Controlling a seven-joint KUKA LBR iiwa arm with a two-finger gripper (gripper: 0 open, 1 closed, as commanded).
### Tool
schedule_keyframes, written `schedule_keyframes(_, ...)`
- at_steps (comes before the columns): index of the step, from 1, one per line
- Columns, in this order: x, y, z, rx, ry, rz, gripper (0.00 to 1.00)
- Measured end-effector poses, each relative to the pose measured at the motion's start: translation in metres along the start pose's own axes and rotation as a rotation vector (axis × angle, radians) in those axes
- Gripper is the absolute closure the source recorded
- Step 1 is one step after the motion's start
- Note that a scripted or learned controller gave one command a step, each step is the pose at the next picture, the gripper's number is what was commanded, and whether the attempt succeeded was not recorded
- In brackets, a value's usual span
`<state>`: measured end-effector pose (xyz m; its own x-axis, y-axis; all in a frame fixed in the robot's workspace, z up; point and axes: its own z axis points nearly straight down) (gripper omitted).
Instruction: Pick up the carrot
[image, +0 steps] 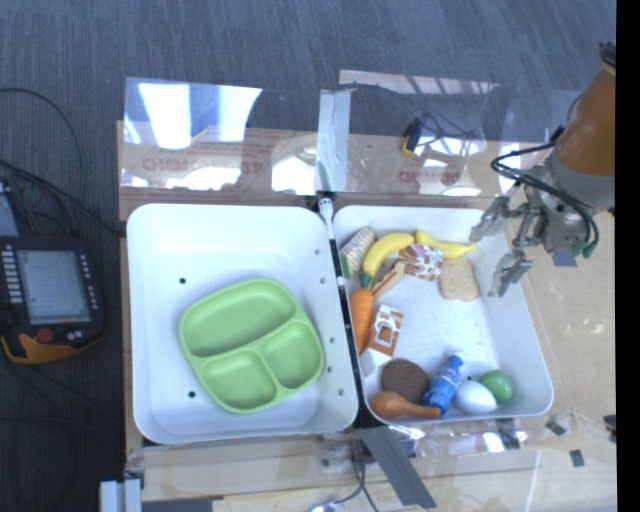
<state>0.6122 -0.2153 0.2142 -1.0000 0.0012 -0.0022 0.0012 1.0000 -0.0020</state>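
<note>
one carrot (362, 312) left, gripper (502, 246) open apart.

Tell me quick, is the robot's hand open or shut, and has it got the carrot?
Hand: open, holding nothing, above the right bin's far right edge.
Carrot: lying in the right bin, by the left wall.

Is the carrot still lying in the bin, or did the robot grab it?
Lying in the bin. The carrot rests flat against the right bin's left wall, and the gripper hangs apart from it, nothing between its open jaws.
</note>
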Motion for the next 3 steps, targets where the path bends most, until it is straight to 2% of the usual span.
schedule_keyframes(1,0.016,0.059,0.058,-0.004,0.006,-0.051,0.00)
schedule_keyframes(2,0.017,0.109,0.118,0.002,-0.006,0.023,0.00)
schedule_keyframes(3,0.054,0.111,0.121,0.007,-0.020,0.251,0.00)
